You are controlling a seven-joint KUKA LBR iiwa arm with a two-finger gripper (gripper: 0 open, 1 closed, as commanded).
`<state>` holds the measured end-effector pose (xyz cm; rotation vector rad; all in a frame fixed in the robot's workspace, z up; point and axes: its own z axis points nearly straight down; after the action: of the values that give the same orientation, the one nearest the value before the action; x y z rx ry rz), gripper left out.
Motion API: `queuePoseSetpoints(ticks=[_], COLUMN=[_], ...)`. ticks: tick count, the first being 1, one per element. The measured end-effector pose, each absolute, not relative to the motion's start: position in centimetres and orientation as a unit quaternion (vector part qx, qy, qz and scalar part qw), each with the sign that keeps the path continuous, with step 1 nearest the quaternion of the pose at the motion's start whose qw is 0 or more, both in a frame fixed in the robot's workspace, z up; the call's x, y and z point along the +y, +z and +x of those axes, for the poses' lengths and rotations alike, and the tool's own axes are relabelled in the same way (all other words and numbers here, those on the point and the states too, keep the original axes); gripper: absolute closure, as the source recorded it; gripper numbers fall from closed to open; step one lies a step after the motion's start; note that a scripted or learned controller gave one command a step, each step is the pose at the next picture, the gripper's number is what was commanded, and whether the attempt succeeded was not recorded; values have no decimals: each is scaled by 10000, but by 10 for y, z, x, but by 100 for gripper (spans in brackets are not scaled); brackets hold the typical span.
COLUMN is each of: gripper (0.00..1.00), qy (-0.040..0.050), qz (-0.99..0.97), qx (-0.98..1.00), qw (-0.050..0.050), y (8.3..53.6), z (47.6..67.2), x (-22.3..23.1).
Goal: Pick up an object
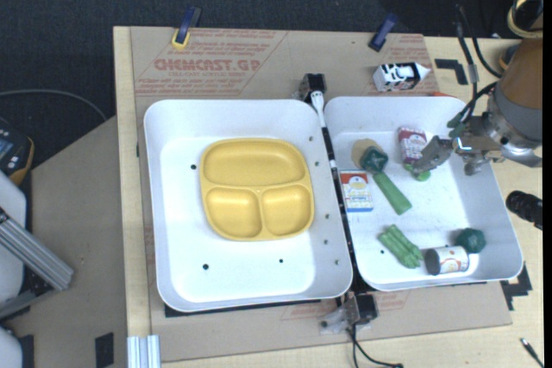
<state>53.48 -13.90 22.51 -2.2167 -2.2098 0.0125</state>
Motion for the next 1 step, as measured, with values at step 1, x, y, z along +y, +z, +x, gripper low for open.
queuePoseSetpoints(ticks=[1], gripper=[0], qy=[-1], qz=[-7071], qx=[-7071], qw=[1], y=[232], z=[538], x=[-139])
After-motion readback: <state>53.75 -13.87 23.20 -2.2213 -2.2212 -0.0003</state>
